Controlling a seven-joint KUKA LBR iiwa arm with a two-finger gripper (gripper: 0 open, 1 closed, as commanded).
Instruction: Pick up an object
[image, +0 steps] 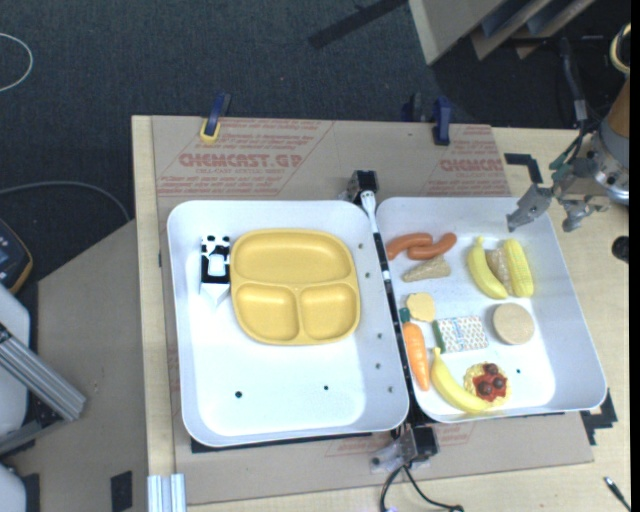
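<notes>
Sitting side by side on the bench are 2 white bins. The left bin (200, 380) has a big yellow divided plate (295, 283) in it, 3 compartments, nothing else much. The right bin (570, 340) is where the toy food is: 2 bananas (487, 270) (455, 388), a carrot (417, 352), a corn cob (519, 267), sausages (421, 244), a round cookie (513, 323). The gripper (548, 208) hovers at the far right corner of that bin, fingers spread, nothing between them, just beside the corn.
</notes>
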